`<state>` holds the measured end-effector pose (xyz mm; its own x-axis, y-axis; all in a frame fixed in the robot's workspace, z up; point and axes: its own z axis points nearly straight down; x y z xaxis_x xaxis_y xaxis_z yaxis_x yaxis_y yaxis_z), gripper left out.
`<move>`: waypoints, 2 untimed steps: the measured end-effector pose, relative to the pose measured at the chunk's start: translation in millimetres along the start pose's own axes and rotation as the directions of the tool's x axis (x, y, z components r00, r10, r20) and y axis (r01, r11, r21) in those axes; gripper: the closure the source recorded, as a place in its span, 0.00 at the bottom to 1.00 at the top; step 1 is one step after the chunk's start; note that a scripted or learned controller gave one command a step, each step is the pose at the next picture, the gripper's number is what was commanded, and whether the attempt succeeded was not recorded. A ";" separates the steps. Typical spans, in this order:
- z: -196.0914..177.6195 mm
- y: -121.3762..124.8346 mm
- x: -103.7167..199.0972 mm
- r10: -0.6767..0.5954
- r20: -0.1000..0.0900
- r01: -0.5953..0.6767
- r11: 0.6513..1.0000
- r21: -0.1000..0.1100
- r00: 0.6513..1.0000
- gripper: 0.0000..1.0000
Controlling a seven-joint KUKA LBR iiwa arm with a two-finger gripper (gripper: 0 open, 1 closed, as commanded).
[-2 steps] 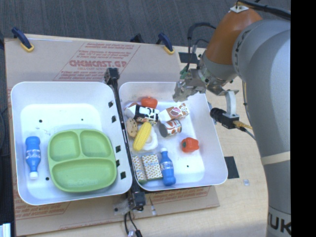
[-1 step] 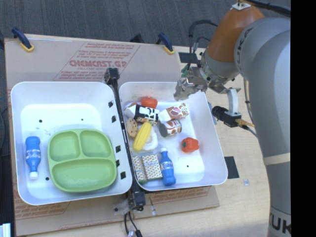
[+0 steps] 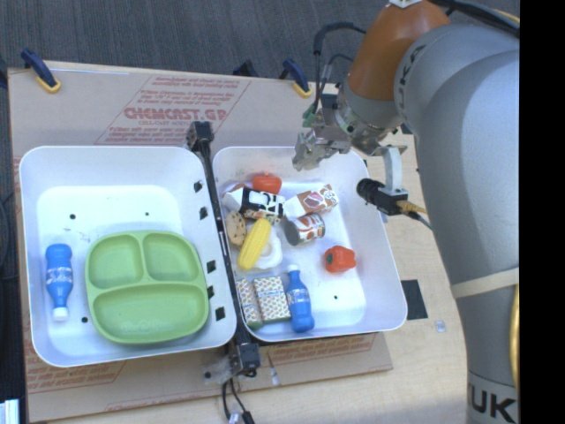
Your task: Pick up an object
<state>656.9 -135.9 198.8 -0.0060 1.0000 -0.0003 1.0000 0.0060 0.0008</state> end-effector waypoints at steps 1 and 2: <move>-10.9 0.7 0.0 -0.006 0.002 0.006 1.000 -0.002 1.000 1.00; -21.3 1.4 0.6 -0.012 0.004 0.012 1.000 -0.004 1.000 1.00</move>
<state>658.2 -135.2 220.1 -0.0184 0.9998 -0.0041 0.9998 0.0184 0.0049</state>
